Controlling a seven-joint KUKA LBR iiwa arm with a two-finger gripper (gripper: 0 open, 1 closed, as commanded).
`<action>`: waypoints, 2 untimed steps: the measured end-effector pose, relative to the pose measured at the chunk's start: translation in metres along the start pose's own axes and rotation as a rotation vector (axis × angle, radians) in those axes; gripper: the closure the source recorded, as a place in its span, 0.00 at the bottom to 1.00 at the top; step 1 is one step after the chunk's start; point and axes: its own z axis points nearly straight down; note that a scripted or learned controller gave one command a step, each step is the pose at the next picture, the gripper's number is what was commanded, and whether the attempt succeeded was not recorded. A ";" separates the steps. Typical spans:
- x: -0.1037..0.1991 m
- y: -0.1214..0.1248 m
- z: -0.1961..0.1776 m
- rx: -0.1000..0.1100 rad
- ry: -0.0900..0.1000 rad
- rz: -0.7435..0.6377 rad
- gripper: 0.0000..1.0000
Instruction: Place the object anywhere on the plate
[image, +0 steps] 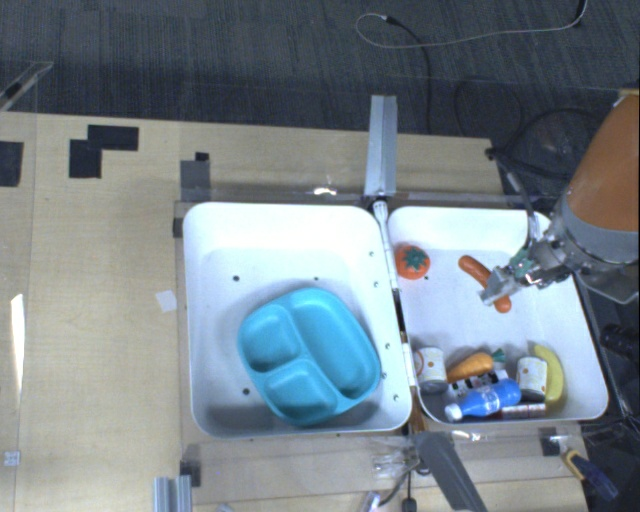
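- Gripper (503, 288) sat over the sausage (484, 277), contact unclear; its finger state couldn't be told.
- Sausage's long axis ran 10-to-4.
- Plate (308, 354) lay toward 8 o'clock, in the other bin.

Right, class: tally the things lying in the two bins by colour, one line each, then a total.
Blue: 2, plate, bottle
Orange or red: 3, tomato, sausage, carrot
Yellow: 1, banana
White: 2, cans
Total: 8

The arm (600, 190) reaches in from the right, claw (505, 283) angled down-left.
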 end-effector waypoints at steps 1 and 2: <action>0.094 0.035 0.027 0.001 0.002 -0.033 1.00; 0.140 0.072 0.101 0.003 0.003 -0.148 1.00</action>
